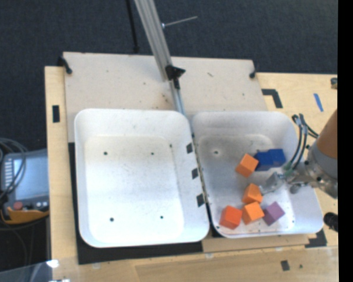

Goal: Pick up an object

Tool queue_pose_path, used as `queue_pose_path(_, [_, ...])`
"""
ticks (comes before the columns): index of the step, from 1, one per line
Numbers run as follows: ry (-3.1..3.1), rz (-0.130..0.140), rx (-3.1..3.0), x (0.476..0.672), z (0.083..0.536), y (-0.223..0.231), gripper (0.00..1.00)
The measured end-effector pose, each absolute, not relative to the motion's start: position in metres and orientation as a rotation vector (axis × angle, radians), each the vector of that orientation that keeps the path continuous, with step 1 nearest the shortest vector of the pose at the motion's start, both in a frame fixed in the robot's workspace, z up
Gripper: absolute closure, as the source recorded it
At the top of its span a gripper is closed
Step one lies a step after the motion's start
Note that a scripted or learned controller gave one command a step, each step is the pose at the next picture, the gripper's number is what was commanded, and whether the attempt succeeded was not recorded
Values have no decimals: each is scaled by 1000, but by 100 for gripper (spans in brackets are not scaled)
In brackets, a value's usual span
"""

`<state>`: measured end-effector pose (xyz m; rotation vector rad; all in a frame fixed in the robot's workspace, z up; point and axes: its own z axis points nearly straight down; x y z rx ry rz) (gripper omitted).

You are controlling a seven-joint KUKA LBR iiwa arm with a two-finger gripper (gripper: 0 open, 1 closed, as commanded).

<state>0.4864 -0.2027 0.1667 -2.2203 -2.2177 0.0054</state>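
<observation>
You see two shallow white plastic bins: the left bin (pixel 135 175) and the right bin (pixel 235 128), which holds a blue block (pixel 270 157), four orange cubes (pixel 246 165) and a small purple cube (pixel 273 212). The metal gripper (pixel 277 180) sits among them; its grasp can't be told.

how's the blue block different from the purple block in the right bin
The blue block is wider and flatter and lies toward the right bin's far side; the purple block is smaller, cube-like, turned diagonally, near the front wall. Both rest on the bin floor, ungrasped.
</observation>
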Motion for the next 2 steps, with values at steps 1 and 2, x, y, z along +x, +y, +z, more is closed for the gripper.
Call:
queue_pose_path(1, [-2233, -11, -2226, 490, 127, -208, 0])
queue_pose_path(2, [-2233, -17, -2232, 492, 123, -208, 0])
